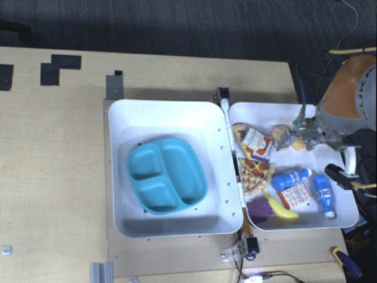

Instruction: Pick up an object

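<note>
step: reach, nothing lifted | gripper [293, 135] low in right white bin [347, 220], beside small tan object [298, 145]; state cannot tell | next: close on it, lift straight | left bin: blue divided plastic tray [167, 174]

snacks, two blue bottles [323, 194] and a banana [279, 209] clutter the right bin [352, 217].

Blue tray [168, 174] in left bin [118, 158]; clutter in right bin [347, 217].
</note>
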Robot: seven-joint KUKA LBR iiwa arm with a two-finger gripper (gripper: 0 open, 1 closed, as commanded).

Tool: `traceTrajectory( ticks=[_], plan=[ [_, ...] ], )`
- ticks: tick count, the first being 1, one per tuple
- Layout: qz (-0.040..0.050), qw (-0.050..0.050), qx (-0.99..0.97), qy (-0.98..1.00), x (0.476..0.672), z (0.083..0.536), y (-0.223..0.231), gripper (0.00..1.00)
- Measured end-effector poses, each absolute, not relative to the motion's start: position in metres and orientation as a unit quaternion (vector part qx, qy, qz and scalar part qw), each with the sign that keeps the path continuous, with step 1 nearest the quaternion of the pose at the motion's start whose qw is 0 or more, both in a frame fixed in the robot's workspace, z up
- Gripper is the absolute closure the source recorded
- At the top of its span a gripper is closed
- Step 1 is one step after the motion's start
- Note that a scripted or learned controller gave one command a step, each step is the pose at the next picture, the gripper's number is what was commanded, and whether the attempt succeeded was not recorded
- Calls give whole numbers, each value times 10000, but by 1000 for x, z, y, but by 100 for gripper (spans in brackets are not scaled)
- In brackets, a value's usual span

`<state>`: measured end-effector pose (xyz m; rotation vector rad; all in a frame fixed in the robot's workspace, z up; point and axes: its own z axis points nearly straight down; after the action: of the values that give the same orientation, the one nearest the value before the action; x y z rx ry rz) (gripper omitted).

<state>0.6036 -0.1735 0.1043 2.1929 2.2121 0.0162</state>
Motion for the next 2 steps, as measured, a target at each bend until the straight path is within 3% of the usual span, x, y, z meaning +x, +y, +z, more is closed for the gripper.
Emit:
traceTrajectory(
  ticks=[1,2],
  plan=[
    [19,30,7051,7091,590,87,-143,0],
    [26,39,7064,7078,516,88,-136,0]
  ],
)
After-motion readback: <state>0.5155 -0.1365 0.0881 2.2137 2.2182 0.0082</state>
